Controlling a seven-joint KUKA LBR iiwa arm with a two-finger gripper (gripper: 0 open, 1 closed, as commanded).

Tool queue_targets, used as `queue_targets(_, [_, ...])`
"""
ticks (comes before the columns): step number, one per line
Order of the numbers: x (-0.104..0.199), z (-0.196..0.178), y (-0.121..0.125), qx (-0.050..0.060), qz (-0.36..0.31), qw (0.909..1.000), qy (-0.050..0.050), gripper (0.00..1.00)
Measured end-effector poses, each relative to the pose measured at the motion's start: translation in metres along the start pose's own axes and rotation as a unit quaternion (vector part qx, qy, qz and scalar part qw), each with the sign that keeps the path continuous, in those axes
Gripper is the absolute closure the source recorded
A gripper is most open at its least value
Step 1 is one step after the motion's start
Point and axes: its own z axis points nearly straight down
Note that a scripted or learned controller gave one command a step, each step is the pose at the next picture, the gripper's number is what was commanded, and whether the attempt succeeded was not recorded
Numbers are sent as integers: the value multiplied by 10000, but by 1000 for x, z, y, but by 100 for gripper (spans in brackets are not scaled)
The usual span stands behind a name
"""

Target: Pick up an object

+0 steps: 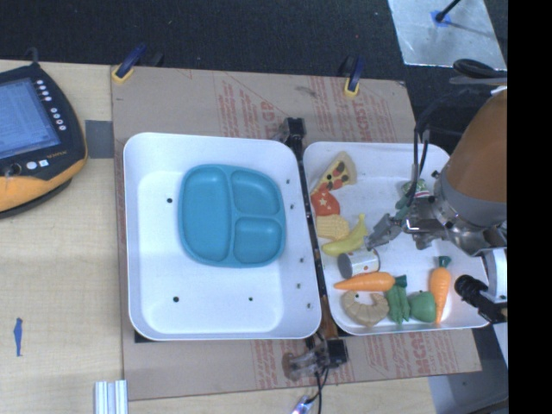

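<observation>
Gripper (pixel 385 228) low in the right bin (pixel 392 156), near the glossy yellow plastic banana (pixel 345 236); the metal fingers look splayed and clear of everything, though the view is soft there. Nearby: pizza slice (pixel 335 175), two orange carrots (pixel 364 281) (pixel 440 289), all smooth toy plastic. Left bin (pixel 142 231) holds a teal three-compartment plate (pixel 231 215). Bins sit on cardboard (pixel 259 102) clamped to a pale wood bench (pixel 60 300); dark carpet (pixel 216 15) behind.

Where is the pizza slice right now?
The pizza slice lies in the right bin, near its top-left corner, just above the red piece.
</observation>
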Motion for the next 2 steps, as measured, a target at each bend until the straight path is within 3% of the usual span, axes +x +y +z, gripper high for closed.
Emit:
queue_targets(1, [-1,92,4,-86,-8,10000,-1,0])
queue_targets(2, [6,98,12,-151,-7,9999,-13,0])
